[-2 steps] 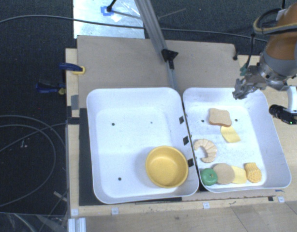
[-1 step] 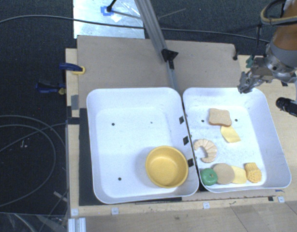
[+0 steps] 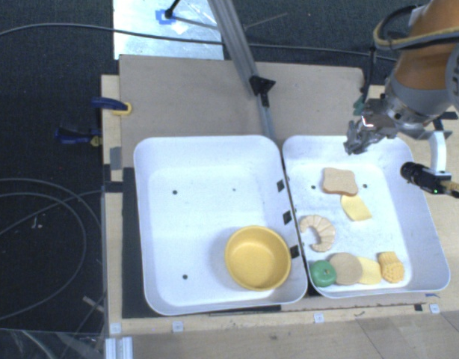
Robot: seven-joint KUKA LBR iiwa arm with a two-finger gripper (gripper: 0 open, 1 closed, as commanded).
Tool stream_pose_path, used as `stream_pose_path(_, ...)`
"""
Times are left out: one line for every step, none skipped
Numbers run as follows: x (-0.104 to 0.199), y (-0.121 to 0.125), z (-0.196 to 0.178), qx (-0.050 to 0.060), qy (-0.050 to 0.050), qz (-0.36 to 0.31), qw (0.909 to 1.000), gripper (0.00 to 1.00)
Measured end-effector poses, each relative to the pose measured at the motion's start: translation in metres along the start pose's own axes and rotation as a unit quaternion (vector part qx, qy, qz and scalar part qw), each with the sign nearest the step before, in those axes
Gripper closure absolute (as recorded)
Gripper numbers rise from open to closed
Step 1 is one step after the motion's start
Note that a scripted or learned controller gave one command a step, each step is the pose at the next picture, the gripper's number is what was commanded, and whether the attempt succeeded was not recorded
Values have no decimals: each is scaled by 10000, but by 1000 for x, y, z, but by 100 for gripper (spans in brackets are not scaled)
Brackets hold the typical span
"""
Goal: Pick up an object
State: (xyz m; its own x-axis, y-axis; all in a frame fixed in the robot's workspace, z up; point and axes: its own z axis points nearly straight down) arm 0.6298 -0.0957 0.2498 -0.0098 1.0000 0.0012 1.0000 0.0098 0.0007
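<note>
A: Item: pincer [image 3: 356, 145], state cannot tell, above right bin [image 3: 420, 200] rim.
B: Target: bread slice [image 3: 339, 182], lying at its seven o'clock, near, long axis roughly three-to-nine.

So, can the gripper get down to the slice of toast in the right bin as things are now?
Probably yes. The gripper hangs over the far edge of the right bin, and the toast slice lies flat just in front of it. Nothing covers it; the yellow wedge sits beside its near corner.
</note>
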Motion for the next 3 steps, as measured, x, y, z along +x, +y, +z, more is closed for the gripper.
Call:
stream_pose_path(46, -17, 4, 1, 2, 1, 10000, 100)
stream_pose_path(107, -28, 13, 6, 7, -7, 10000, 100)
stream_pose_path(160, -38, 4, -2, 9, -7, 10000, 100)
